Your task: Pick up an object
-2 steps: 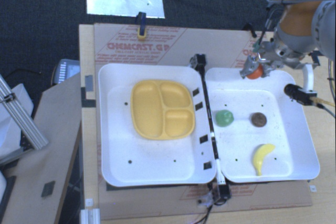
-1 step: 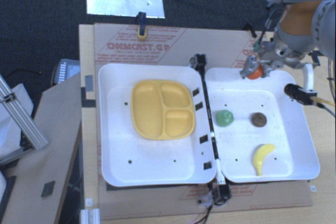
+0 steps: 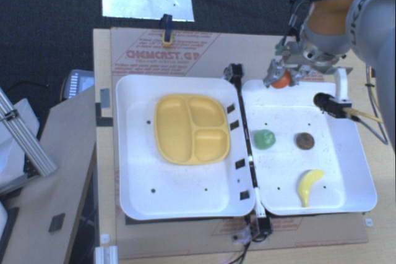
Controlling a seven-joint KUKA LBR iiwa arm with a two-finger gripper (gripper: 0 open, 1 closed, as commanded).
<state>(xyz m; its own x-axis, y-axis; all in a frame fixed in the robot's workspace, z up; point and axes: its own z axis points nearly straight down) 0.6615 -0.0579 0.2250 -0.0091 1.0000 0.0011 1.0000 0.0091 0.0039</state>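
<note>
Desk, two bins | gripper (image 3: 281, 75) at right bin's (image 3: 352, 157) far edge | fingers pinching orange object (image 3: 283, 80) | we'd lift straight, slowly, keeping the pinch centred so it cannot slip.

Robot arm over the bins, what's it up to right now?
The arm's gripper is raised at the far edge of the right bin, and a small orange object shows between its fingers, so it appears to have picked that up. In the right bin lie a green piece, a brown round piece and a banana. The left bin holds a yellow divided plate, untouched.
</note>
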